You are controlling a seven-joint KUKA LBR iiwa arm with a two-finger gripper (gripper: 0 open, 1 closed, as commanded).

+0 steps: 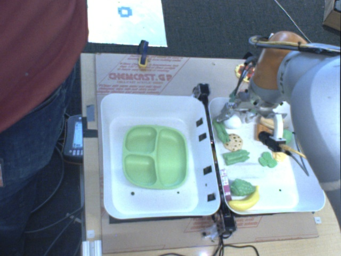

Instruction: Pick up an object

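My gripper (235, 111) hangs low over the far left part of the right bin (309, 196), on the grey arm with its orange band (272, 63). Right under it lies a white egg-shaped object (233, 122). Beside that are a long green vegetable (220, 129), a speckled cookie (233, 141) and a green pea pod (236, 156). Toward the near side lie a leafy green piece (242, 186) and a yellow banana (246, 200). A small green item (268, 160) and a brown and white piece (266, 126) sit by the arm.
The left bin (112, 196) holds a green divided plate (155, 157). A black divider with clips (209, 143) runs between the bins. A person in a red shirt (37, 47) stands at the left, next to a handheld device (74, 137). A white sheet (125, 15) lies at the back.
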